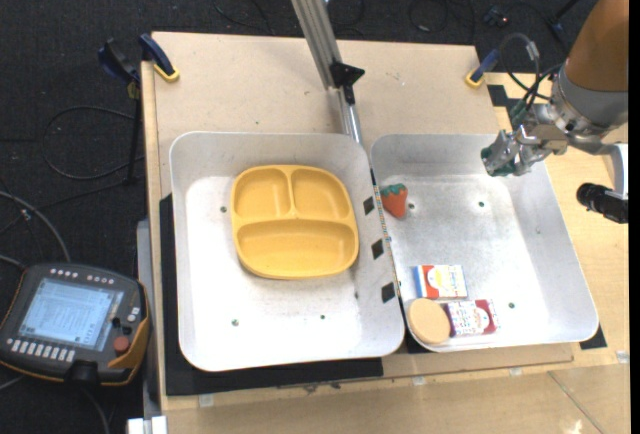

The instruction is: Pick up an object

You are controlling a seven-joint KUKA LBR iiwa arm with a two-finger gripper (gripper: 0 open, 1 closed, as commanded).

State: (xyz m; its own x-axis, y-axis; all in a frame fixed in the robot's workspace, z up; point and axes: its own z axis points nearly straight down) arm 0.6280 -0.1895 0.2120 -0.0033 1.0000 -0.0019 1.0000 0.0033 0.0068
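Note:
My gripper point(503, 158) hangs over the far right part of the right bin point(520, 222), at the end of the grey arm with the orange band. In that bin a small strawberry-like toy point(396, 199) lies near the left wall. A small white and orange carton point(441, 280), a round tan disc point(431, 322) and a red and white packet point(470, 317) lie by the front edge. Nothing shows between the gripper's tips.
The left bin point(200, 222) holds a yellow divided plate point(295, 221). A slanted metal pole point(312, 7) rises behind the bins. A teach pendant point(70, 320) lies on the floor at the lower left. Yellow clamps point(163, 62) grip the bench's far corners.

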